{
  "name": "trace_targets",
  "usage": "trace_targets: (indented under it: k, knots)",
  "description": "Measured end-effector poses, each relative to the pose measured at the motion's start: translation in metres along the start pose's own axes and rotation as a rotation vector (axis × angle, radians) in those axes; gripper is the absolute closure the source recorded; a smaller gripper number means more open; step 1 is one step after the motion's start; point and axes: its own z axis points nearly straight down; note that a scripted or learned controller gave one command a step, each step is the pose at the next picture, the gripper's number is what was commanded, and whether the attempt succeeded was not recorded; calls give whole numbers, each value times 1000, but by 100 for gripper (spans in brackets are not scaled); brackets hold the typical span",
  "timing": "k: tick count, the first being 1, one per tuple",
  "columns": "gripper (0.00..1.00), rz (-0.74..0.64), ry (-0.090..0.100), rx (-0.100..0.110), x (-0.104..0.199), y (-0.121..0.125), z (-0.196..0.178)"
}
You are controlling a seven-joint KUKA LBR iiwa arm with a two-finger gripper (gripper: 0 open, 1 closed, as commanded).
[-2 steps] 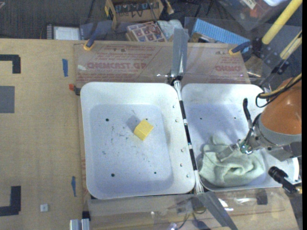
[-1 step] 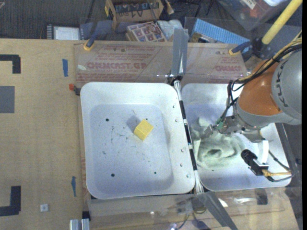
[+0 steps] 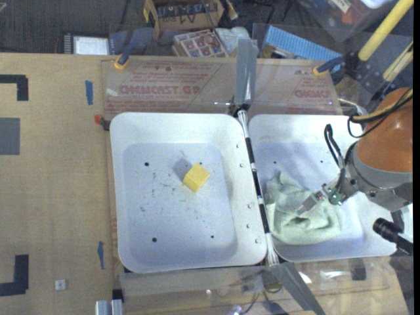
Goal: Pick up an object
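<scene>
A small yellow block [image 3: 196,177] lies near the middle of the left bin [image 3: 131,136]. A crumpled pale green cloth [image 3: 298,215] lies in the near left part of the right bin [image 3: 308,126]. My gripper [image 3: 310,204] hangs low over the right bin, its fingers pointing left and down onto the cloth's upper edge. The orange band [image 3: 390,140] of the arm sits above the wrist at the right edge. From this angle I cannot tell whether any cloth lies between the fingers.
A metal divider bar [image 3: 244,77] runs between the bins at the back. Behind them lies a brown cardboard sheet [image 3: 170,90], then clutter of boxes and clamps. The wooden bench [image 3: 46,176] extends to the left.
</scene>
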Motion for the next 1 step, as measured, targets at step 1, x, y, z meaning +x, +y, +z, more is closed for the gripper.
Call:
trace_targets:
  k: [1]
  knots:
    - [0, 210, -2, -2, -47, -9, 45]
